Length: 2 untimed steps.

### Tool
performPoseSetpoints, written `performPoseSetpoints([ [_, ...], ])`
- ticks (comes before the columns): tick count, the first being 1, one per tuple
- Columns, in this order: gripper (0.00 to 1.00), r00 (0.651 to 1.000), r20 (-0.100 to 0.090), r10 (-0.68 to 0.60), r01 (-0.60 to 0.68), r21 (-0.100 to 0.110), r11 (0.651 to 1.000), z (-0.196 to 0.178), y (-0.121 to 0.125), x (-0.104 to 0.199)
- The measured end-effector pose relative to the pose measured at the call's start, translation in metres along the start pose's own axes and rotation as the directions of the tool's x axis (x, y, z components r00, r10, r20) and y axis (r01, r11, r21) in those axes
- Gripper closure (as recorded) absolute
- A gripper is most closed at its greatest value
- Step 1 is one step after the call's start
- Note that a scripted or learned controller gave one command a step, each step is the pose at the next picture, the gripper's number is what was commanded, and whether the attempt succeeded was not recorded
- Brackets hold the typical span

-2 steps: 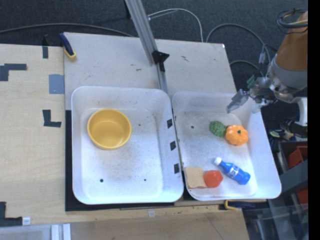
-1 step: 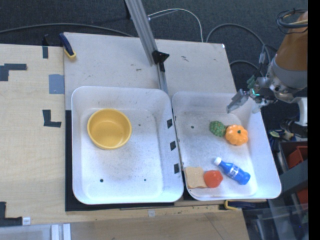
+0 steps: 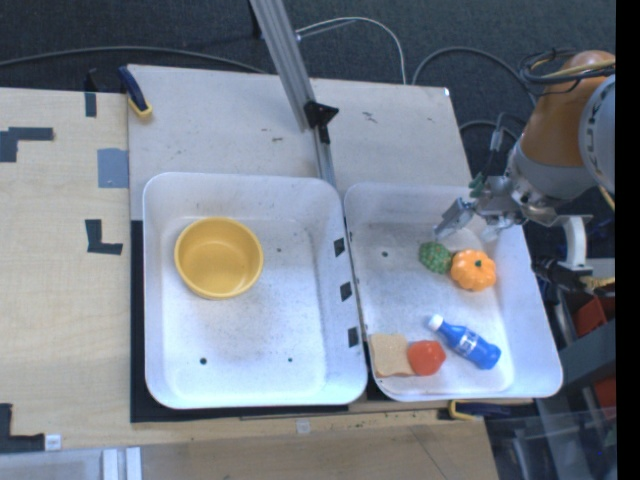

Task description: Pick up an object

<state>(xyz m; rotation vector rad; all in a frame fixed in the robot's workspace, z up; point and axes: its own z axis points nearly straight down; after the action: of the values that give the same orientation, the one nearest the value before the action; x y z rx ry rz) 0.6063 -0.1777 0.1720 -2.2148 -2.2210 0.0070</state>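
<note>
My gripper (image 3: 473, 225) hovers over the far part of the right bin (image 3: 530, 368), open, with nothing between its fingers. Just below it lie a small orange pumpkin (image 3: 474, 270) and a green leafy piece (image 3: 434, 257), touching each other. Near the bin's front edge lies a blue bottle (image 3: 467, 343) with a white cap. Left of the bottle, a red round item (image 3: 426, 357) sits against a tan block (image 3: 389, 354). A yellow bowl (image 3: 218, 257) stands upright in the left bin (image 3: 250, 368).
A grey metal pole (image 3: 288, 48) slants down to the ridge between the two bins. Cables run behind the bench at the top right. A yellow-and-blue clamp (image 3: 134, 91) sits at the board's far left corner.
</note>
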Motion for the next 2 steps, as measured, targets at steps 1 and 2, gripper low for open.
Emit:
performPoseSetpoints([
  [1,0.0,1.0,0.0,0.0,0.0,0.0,1.0,0.045,0.001,0.006],
  [2,0.0,1.0,0.002,0.001,-0.001,-0.006,1.0,0.083,0.002,0.006],
])
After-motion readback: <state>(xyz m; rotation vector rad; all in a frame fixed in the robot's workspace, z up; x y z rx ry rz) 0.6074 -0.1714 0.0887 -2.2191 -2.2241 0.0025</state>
